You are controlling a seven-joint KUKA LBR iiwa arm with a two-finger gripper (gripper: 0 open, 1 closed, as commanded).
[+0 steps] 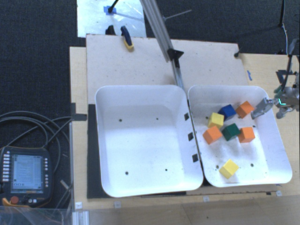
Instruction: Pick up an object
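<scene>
The right bin [276, 165] holds several small cubes. A blue cube [228, 110] and an orange cube [244, 109] lie near the far wall. In front of them sit a yellow cube [216, 120], an orange cube [212, 134], a green cube [230, 131] and another orange cube [246, 134]. A second yellow cube [228, 168] lies alone near the front. My gripper [259, 110] reaches in from the right edge, just right of the far orange cube and above the bin's right side. I see nothing in it.
The left bin [105, 125] stands beside the right one. A slanted metal bar [159, 29] runs down to the gap between the bins. A teach pendant [26, 175] with cables lies at lower left. A blue and yellow tool [126, 37] rests on the board behind.
</scene>
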